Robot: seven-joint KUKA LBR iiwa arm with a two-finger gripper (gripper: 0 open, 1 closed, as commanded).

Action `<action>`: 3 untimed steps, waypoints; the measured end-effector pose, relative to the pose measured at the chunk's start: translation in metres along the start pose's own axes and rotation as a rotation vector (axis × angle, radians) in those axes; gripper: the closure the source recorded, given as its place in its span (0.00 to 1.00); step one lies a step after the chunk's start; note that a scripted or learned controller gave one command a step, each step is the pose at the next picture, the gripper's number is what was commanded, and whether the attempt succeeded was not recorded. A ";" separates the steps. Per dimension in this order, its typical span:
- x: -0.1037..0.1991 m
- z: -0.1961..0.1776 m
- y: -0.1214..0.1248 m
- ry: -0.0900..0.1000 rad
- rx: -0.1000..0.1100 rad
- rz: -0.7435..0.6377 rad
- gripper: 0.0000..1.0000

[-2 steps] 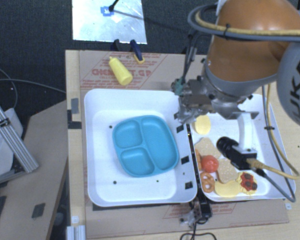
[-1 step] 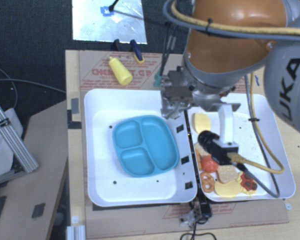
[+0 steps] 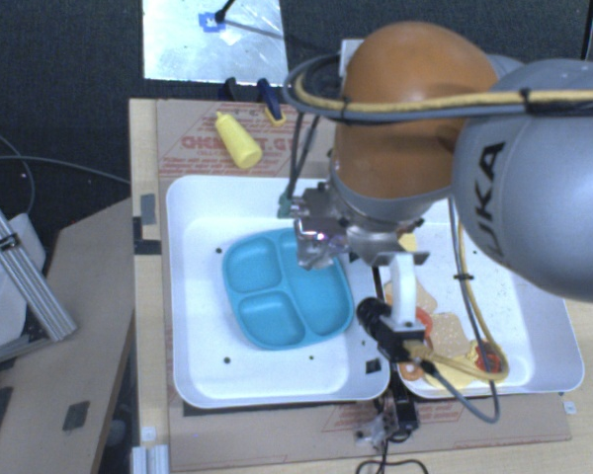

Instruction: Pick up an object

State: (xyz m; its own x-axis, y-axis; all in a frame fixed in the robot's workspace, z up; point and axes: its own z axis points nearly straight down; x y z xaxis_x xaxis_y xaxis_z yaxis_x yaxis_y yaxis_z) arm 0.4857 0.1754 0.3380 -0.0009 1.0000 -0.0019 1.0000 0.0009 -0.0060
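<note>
The gripper (image 3: 316,245) is being held low over the upper right compartment of the blue divided tray (image 3: 277,299), which is lying in the left bin (image 3: 193,265). The tray's body is extending toward seven o'clock from it. How the gripper is set cannot be told.

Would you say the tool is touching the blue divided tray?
Cannot tell: in the camera view the tool overlaps the blue divided tray's upper right rim, with any contact or gap hidden.
</note>
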 end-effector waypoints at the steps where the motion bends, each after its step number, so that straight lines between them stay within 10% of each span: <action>1: -0.010 0.124 0.051 -0.003 0.003 0.003 1.00; 2: -0.040 0.242 0.140 0.004 -0.016 0.004 1.00; 3: -0.016 0.240 0.083 0.005 -0.033 0.003 1.00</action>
State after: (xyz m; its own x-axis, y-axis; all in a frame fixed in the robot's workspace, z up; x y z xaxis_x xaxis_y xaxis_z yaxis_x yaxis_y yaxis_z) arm 0.5668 0.1587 0.0980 0.0016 1.0000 0.0035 0.9996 -0.0017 0.0271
